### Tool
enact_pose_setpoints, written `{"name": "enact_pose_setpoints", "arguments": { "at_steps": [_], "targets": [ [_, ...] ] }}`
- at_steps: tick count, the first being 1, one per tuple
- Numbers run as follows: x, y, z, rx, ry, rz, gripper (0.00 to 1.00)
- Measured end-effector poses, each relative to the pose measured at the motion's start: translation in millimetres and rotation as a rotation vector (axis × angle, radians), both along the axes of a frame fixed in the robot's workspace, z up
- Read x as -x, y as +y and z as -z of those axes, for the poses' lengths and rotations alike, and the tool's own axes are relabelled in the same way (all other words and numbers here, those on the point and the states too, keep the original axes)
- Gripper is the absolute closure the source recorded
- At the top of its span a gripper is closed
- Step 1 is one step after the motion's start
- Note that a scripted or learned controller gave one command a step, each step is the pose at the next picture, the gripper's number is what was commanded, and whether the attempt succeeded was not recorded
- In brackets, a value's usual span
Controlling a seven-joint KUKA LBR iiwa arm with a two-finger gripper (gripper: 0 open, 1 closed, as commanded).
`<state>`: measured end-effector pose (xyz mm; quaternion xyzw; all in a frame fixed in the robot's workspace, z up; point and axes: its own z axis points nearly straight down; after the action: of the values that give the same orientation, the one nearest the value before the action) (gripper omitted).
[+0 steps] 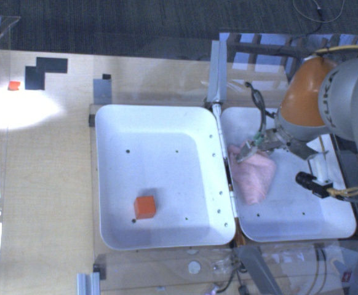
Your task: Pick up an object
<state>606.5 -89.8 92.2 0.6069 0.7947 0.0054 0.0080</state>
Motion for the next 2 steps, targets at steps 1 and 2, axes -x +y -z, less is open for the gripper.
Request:
{"name": "enact_pose_setpoints", "arguments": {
  "at_steps": [1,2],
  "targets": [
    [-48,-20,1,-0.004,0.005,0.221,0.0],
    [-45,-66,1,0.001,0.004,0.065,0.0]
  ]
}}
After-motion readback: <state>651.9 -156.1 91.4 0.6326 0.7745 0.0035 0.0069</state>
